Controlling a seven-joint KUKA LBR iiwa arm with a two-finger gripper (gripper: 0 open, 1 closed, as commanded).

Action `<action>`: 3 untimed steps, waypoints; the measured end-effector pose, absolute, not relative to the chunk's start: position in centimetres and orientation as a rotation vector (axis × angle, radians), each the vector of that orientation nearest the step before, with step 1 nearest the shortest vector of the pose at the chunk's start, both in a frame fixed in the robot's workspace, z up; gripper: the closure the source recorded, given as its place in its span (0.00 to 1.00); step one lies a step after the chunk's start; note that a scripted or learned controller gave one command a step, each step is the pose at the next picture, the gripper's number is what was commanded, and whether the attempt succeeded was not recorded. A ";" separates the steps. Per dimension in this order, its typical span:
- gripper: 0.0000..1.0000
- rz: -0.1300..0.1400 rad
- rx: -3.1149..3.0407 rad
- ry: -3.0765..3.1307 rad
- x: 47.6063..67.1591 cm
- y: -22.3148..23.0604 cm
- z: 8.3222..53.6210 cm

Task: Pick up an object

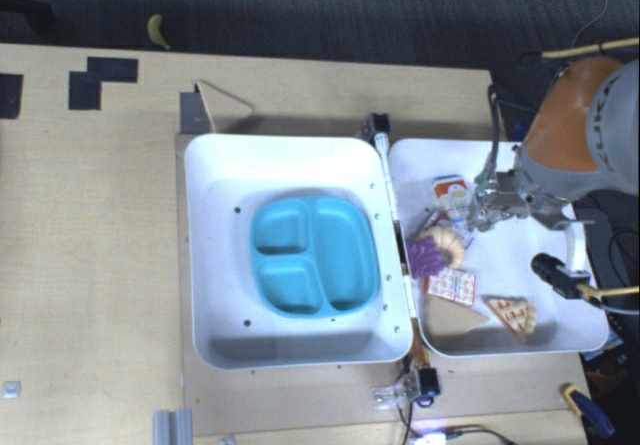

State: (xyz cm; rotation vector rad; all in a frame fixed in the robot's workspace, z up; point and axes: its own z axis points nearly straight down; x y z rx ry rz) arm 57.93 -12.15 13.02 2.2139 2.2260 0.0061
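The right bin (560,263) holds a small pile of toy food. A purple grape bunch (427,255) lies beside a tan bread-like piece (447,240). A red and white carton (452,189) sits further back, a patterned card (452,287) nearer the front, and a pizza slice (512,313) at the front right. My gripper (484,211) hangs low over the bin just right of the pile, close to the carton and the bread piece. Nothing shows clearly between its tips.
The left bin (210,233) holds a blue divided tray (314,253). The ridge where both bins meet (392,233) runs just left of the pile. A black clamp (562,276) on the arm side overhangs the right bin's right part.
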 end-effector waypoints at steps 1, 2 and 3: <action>0.00 0.004 2.216 2.224 57.9 -12.3 13.0; 0.00 0.008 2.214 2.221 53.1 -12.5 8.7; 1.00 0.013 2.208 2.217 53.3 -12.6 9.9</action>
